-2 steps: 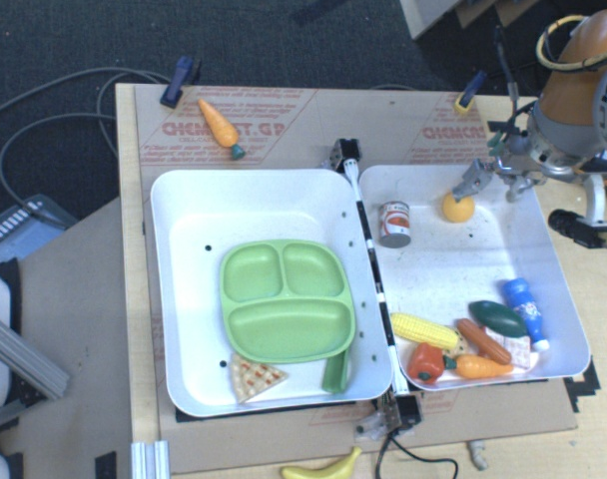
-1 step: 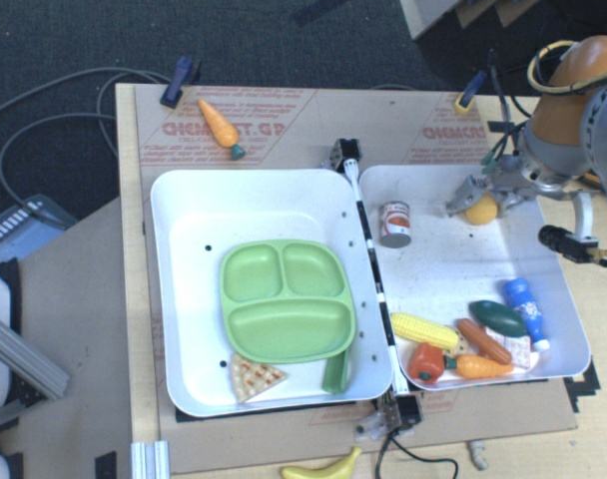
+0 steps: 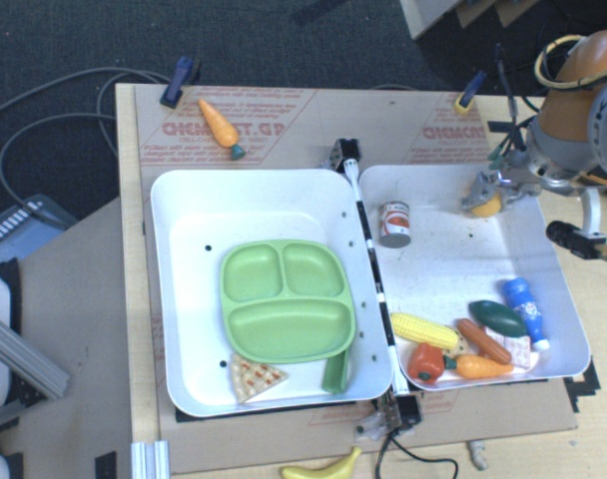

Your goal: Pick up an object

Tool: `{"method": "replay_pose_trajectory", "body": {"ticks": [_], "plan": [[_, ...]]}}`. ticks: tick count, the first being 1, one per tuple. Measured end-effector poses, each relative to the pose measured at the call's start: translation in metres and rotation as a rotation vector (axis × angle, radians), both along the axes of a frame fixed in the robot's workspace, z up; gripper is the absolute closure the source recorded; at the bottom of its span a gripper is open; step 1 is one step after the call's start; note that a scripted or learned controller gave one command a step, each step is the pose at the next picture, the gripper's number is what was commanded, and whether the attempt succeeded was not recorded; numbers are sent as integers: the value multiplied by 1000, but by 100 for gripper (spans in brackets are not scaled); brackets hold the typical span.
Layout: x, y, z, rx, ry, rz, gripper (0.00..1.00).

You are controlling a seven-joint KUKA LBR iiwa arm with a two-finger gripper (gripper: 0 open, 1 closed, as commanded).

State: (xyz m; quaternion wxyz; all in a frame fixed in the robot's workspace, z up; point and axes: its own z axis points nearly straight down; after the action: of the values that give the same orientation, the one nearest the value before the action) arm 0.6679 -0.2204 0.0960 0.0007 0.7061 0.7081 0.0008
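My gripper hangs over the back right part of the right bin, at the end of the grey arm with its orange band. A small yellow object lies right at the gripper's tip, touching or just under it. A small can stands at the bin's back left. In the front right corner lie a corn cob, a red tomato-like piece, a carrot, a sausage, a dark green vegetable and a blue bottle.
The left bin holds a green divided plate, a waffle-like wedge and a green strip. On the bench behind lies a carrot. A banana sits at the front edge.
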Motion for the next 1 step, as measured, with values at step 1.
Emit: {"method": "replay_pose_trajectory", "body": {"ticks": [1], "plan": [[-27,85,113,0,-2,-1,100]]}}
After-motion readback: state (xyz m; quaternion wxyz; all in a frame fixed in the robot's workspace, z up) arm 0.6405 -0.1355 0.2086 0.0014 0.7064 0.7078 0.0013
